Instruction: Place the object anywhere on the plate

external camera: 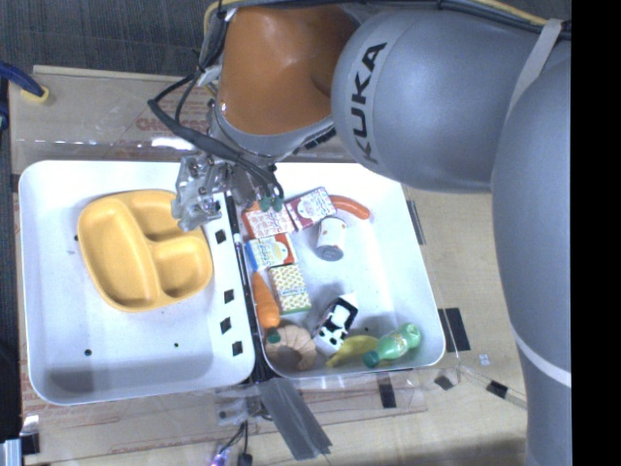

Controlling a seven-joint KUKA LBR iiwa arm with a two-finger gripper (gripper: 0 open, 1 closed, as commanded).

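A: Reading the grey arm (427, 76): "KUKA". Two white bins; the left bin (58, 357) holds one yellow plate (141, 250).
B: And the tool (199, 197)?
A: At the plate's right edge; grip unclear. Carrot (266, 301), green bottle (393, 346), cartons lie right.

Plate (136, 255) in left bin (58, 357); items in right bin (412, 280).

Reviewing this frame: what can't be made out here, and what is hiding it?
- Gripper, camera view: small and metallic, seen from above beside the yellow plate; open or shut, and whether it holds anything, cannot be told.
- Small cartons in the right bin: print too small to read.
- Top of the right bin: covered by the arm's orange band.
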